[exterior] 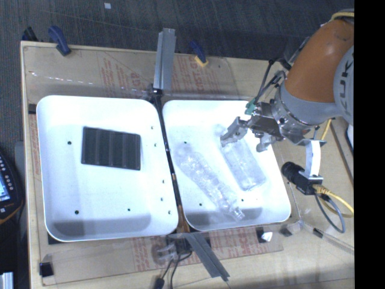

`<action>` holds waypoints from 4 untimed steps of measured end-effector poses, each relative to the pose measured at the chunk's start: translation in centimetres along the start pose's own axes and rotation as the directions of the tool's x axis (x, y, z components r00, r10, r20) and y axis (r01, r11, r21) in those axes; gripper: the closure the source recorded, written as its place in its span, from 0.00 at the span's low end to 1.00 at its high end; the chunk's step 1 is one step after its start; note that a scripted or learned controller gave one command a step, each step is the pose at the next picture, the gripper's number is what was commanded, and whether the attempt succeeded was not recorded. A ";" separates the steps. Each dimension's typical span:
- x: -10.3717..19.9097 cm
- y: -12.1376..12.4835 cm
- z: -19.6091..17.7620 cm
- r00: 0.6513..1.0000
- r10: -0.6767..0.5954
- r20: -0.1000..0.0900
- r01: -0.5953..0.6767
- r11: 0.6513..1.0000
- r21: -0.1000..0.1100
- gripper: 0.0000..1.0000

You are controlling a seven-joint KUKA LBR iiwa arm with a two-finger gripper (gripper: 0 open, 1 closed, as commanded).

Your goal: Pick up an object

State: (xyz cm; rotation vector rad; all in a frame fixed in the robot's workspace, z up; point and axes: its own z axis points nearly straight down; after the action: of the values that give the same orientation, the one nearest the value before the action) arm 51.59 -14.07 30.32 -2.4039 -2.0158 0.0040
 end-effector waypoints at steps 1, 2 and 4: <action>-4.8 1.6 1.3 0.948 0.317 0.001 -0.317 0.948 -0.003 0.00; -4.8 1.6 1.3 0.949 0.317 0.000 -0.317 0.948 -0.003 0.00; 6.9 -5.1 6.2 0.611 0.791 -0.002 -0.791 0.611 -0.001 0.00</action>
State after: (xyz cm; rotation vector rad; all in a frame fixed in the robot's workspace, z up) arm 47.75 -6.37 24.12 -3.0484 -0.7505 0.0034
